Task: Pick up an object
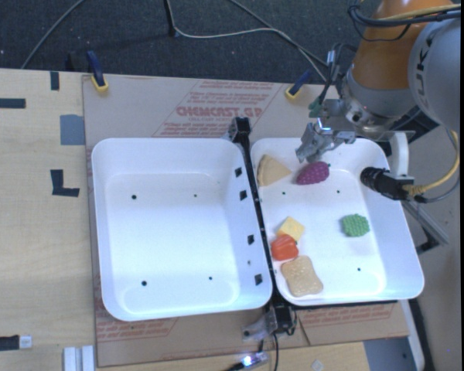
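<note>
- Reaching in from the right of the camera view, the grey arm with the orange band (406, 10) is seen above the far part of the right-hand shallow white bin (387, 280).
- The two-finger gripper (315, 151) is held low over that bin, just above a purple, knobbly grape-like toy (312, 173); whether the two touch cannot be told.
- It cannot be told whether the tool is apart or together, and nothing is seen clamped in it.
- A pale yellow wedge-shaped piece (271, 168) is found just left of the purple toy, against the bin's left wall.
- A green, bumpy round piece (355, 225) is set apart toward the right side of the same bin.
- Near the left wall, a small yellow block (292, 227), a red-orange piece (284, 247) and a tan, bread-like slab (301, 276) are ranged closely from far to near.
- The left-hand shallow white bin (108, 230) is placed beside the right one, on a brown cardboard sheet (209, 107).
</note>
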You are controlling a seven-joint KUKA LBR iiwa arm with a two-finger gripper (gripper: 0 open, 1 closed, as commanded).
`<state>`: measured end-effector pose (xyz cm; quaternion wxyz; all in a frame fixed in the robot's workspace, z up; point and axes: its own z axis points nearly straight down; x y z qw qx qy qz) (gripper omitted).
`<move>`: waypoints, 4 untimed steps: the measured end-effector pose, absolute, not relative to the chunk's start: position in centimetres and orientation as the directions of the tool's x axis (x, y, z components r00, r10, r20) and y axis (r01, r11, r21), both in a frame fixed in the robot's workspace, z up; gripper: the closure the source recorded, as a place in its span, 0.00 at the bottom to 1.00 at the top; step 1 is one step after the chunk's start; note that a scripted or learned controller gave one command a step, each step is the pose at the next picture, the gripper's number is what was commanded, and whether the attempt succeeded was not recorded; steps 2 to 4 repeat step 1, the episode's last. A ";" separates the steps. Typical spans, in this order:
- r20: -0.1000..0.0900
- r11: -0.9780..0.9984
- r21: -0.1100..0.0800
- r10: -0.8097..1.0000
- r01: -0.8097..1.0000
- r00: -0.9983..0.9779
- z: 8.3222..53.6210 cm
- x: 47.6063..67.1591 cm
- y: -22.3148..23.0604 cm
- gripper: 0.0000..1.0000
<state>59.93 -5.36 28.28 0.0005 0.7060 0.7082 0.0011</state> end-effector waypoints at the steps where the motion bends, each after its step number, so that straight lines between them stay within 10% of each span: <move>1: 0.001 0.005 0.003 1.000 1.000 -0.005 33.2 53.4 -2.1 1.00; 4: 0.001 0.005 0.003 1.000 1.000 -0.005 33.2 53.4 -2.1 1.00</move>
